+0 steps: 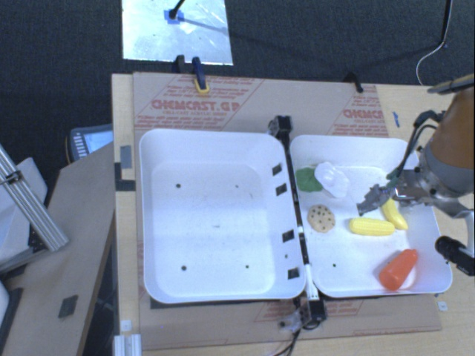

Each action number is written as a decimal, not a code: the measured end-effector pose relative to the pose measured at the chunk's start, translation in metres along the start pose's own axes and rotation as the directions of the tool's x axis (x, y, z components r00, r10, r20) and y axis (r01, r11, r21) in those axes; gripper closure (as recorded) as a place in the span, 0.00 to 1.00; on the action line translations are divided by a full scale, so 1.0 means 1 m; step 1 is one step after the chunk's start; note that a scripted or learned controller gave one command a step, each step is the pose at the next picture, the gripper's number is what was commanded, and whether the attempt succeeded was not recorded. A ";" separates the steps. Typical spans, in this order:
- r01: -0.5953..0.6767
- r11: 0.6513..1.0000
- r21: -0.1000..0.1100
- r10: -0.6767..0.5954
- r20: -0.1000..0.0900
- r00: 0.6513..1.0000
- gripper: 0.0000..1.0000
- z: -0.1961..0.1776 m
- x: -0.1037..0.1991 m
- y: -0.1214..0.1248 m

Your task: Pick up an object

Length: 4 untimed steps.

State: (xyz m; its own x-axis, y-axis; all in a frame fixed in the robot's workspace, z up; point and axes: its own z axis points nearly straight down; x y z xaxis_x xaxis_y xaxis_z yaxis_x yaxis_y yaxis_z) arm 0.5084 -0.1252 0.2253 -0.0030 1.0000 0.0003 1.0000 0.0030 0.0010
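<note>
Two bananas (372,227) beside tool (369,199)

The bench (122,221) is a pale wooden surface, largely covered by a sheet of brown cardboard (252,102) printed with red lettering. Two shallow white bins rest side by side on the cardboard, touching along their inner edges: the left bin (159,150) and the right bin (438,273). Black clips (282,124) sit along the seam between them. A yellow and black clamp (199,76) grips the cardboard's far edge, and a second dark clamp (355,84) sits further right.
</note>
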 end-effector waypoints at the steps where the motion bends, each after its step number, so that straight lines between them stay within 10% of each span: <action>1: 0.003 1.000 -0.009 -0.003 0.004 1.000 0.00 -0.049 -0.045 0.084; 2: 0.006 1.000 -0.007 -0.006 0.002 1.000 0.00 -0.009 -0.018 0.164; 3: 0.005 1.000 -0.006 -0.005 0.002 1.000 1.00 -0.021 -0.020 0.162; 4: 0.003 1.000 -0.003 -0.003 0.000 1.000 1.00 -0.059 0.077 0.161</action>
State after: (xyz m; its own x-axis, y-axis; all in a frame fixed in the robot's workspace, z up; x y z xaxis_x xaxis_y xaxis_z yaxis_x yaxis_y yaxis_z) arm 0.6691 -0.0475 0.2849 -0.0061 1.0000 0.0007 1.0000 0.0061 0.0041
